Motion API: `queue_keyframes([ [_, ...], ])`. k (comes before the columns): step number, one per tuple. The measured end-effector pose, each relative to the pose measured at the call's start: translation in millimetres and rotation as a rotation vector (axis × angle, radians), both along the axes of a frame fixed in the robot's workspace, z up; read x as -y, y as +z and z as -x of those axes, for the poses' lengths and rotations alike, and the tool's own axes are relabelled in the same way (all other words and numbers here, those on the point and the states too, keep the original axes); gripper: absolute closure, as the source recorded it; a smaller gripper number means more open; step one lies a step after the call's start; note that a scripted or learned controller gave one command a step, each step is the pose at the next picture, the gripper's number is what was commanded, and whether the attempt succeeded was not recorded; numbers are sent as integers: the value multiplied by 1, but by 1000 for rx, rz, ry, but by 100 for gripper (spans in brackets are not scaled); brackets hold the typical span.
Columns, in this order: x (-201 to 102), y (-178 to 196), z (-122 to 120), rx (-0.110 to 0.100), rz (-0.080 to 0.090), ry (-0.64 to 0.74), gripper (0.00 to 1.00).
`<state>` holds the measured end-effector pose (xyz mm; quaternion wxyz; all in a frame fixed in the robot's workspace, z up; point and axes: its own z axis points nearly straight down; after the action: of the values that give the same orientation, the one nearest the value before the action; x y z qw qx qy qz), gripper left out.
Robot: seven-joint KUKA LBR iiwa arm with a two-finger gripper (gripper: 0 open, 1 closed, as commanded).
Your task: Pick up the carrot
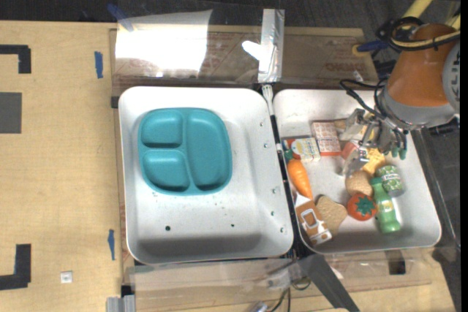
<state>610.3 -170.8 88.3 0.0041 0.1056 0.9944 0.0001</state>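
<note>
The orange carrot [299,177] lies in the right bin [424,230], close to its left wall, with its green top pointing up-left. My gripper [371,140] hangs over the upper middle of that bin, to the right of the carrot and a little farther back, and well apart from it. It sits above a cluster of toy foods. The grey arm with its orange band [418,75] comes in from the right.
Around the carrot lie a small white bottle [305,150], a pink box [326,137], a bread slice [331,212], an orange carton [314,225], a tomato [360,206], a green bottle [387,201] and a yellow piece [375,158]. The left bin [146,223] holds a teal divided plate [186,150].
</note>
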Motion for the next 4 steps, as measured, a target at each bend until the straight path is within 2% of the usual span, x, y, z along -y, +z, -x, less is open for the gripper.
queue_keyframes([
  [1,-6,1,32,2,-1,-139,0],
  [2,-5,15,28,14,3,-138,100],
  [3,-114,102,-23,8,-3,43,100],
  [4,-25,168,-27,8,6,57,100],
])
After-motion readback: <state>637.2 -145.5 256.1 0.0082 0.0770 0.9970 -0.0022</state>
